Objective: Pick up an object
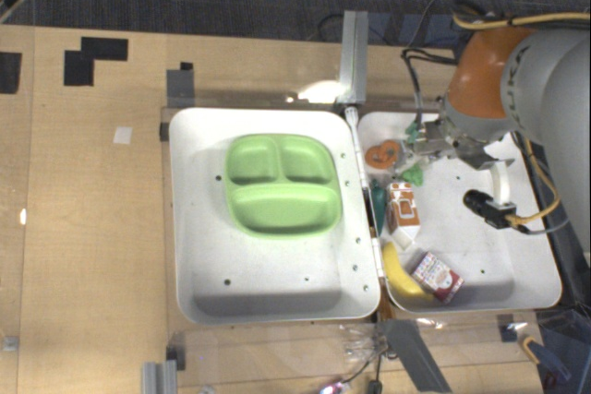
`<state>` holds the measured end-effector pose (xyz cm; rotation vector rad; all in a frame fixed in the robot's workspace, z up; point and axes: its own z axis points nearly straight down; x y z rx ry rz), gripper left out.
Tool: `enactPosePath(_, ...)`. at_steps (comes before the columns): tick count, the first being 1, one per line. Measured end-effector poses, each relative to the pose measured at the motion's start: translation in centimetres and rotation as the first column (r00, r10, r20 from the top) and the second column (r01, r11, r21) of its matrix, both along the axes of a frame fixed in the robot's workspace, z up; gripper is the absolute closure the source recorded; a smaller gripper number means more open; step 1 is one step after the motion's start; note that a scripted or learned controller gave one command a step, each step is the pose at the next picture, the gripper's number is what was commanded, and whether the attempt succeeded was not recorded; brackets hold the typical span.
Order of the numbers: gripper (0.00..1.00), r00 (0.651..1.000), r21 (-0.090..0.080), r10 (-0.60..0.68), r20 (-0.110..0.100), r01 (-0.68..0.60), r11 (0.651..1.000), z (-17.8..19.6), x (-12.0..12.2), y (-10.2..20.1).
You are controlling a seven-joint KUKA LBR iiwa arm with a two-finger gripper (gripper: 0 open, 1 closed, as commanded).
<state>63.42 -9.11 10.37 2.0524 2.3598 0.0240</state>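
In the right bin, far-left part: gripper, low over the floor. The arm enters from the right, with its orange band above the wrist. Whether the gripper is released or clenched cannot be told.

Right bin, contents:
- Orange disc: far-left corner, just left of the gripper.
- Green piece: just on the near side of the gripper, between the disc and the box. Whether it touches the gripper cannot be told.
- Box, orange and white: left side, mid-bin, on the near side of the green piece.
- Dark strip: along the left wall, just left of the box.
- Banana: near-left corner, lying along the left wall.
- Packet, red and white: by the near wall, tilted, just right of the banana and touching it.

All six items keep to the left half of this bin.

Left bin, contents:
- Green tray: lying flat, toward the far side. It has three compartments, two small ones at the far edge and one wide one at the near edge.

Bench: pale wood tone, with black patches at the far left. The two bins stand side by side with their walls touching.
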Motion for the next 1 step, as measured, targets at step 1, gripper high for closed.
enactPosePath(1,1.0,0.999,-0.002,-0.031,-0.014,0.031,1.0,8.3,1.24,7.02)
